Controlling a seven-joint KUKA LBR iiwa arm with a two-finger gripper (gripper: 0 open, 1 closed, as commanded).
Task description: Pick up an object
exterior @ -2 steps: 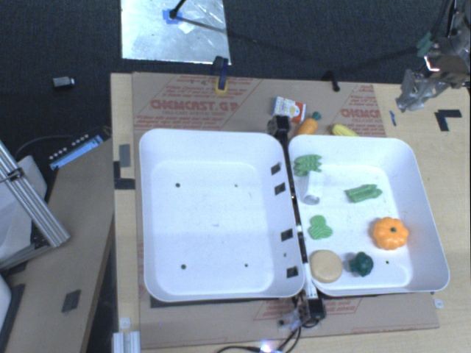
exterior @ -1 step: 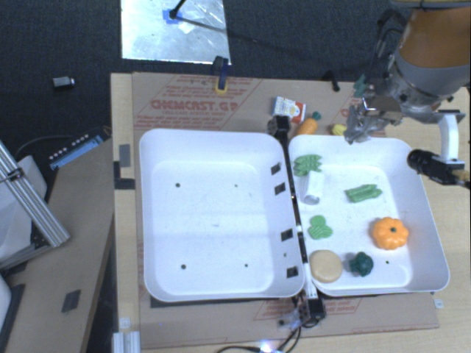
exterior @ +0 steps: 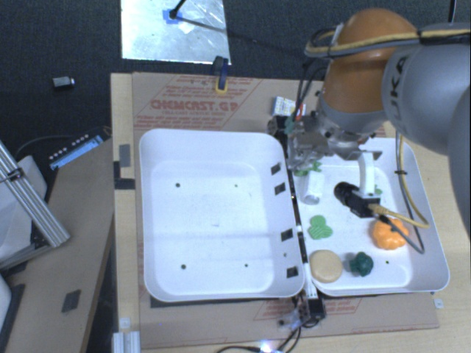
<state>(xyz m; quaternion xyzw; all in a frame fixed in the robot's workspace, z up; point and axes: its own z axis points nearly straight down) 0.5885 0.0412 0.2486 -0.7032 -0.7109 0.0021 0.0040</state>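
Nearest me: tan round bun-like piece [exterior: 326, 265] at near edge of right bin [exterior: 416, 267], dark green lump [exterior: 360, 264] just right of it. Farther back: orange piece [exterior: 388, 235], light green ridged piece [exterior: 319, 228]. Arm's gripper [exterior: 304, 164] low at bin's far-left part, just above small pale cylinder [exterior: 313, 188]; cannot tell whether apart or together. Likely target: looks light, stiff, smooth. I'd pinch across its middle.

A brown cardboard sheet [exterior: 191, 98] with red lettering lies on a pale wooden benchtop [exterior: 81, 219], which shows to its left. Beyond the sheet's far edge is dark floor [exterior: 59, 20], with a shiny metal plate [exterior: 173, 20] lying on it. A blue-and-yellow clamp [exterior: 220, 74] sits at that far edge. Left of the sheet slants an aluminium rail [exterior: 29, 204].
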